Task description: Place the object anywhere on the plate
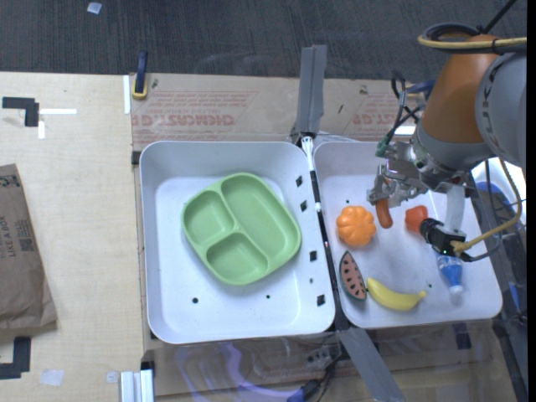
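Camera view: fingers (383, 198) above sausage (383, 216).

A green divided plate (241, 228) lies in the left bin (159, 249), while in the right bin (481, 304) the hand (387, 193) hovers over a pumpkin (356, 225), sausage (384, 216), watermelon slice (353, 275) and banana (394, 295).
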`<action>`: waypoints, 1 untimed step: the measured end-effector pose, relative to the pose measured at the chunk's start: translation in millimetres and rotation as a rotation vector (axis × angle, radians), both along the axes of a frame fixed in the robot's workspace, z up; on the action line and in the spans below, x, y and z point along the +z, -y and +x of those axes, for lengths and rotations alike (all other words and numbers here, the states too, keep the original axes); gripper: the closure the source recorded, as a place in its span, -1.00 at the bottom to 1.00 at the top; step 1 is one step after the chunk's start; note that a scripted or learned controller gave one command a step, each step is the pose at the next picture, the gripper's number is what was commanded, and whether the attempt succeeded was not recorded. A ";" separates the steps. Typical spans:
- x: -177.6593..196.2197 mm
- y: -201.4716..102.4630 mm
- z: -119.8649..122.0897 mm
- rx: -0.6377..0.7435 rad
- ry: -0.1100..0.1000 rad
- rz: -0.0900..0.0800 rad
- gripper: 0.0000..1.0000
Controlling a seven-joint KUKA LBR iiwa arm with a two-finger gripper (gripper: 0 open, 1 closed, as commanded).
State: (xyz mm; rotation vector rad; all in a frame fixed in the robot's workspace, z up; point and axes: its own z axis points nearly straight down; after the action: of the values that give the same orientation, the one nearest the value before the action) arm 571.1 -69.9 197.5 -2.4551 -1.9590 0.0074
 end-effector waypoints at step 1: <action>-7.3 -105.8 18.9 -0.047 0.000 0.000 1.00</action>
State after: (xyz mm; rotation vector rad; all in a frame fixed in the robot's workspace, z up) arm 590.0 35.9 190.3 -2.5005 -1.9003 0.0067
